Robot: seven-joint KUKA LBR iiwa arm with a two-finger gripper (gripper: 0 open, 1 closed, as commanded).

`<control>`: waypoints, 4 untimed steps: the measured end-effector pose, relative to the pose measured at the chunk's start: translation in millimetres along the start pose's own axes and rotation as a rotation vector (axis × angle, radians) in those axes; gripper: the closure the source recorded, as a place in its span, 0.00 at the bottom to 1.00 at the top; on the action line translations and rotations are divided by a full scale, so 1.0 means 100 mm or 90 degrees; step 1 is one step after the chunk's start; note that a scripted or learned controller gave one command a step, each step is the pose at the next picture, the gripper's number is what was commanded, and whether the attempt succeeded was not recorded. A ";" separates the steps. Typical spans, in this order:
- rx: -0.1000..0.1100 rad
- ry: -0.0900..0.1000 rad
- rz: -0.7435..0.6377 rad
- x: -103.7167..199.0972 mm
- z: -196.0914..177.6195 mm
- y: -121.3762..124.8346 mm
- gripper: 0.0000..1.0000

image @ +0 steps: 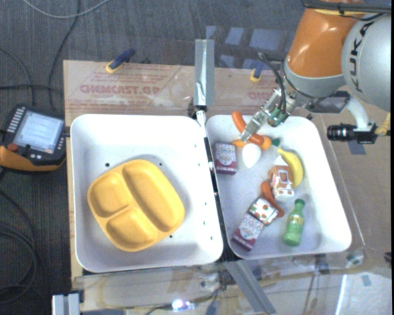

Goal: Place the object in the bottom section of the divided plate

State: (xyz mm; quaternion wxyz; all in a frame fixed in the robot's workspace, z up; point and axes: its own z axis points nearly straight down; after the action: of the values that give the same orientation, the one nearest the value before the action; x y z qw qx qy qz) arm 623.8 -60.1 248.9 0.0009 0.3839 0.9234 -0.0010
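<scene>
While one yellow plate (pixel 136 204) sits alone, one banana (pixel 293 165) joins two cartons (pixel 225 157).

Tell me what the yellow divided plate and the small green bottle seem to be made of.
The yellow divided plate looks like moulded plastic with a matte to satin finish: one even colour, rounded rims and soft ridges between its sections. The green bottle looks like glossy plastic, perhaps a toy: a bright highlight shows on its body, and its cap is a lighter green. Neither can be confirmed from the look alone.

glossy yellow plastic plate (pixel 136 204), smooth white bins (pixel 85 149)
</scene>
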 end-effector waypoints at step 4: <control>0.000 0.002 -0.100 2.15 -0.36 0.68 1.00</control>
State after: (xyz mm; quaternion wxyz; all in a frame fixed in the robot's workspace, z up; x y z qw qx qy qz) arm 520.7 140.6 284.4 -0.0004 0.3102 0.9507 -0.0006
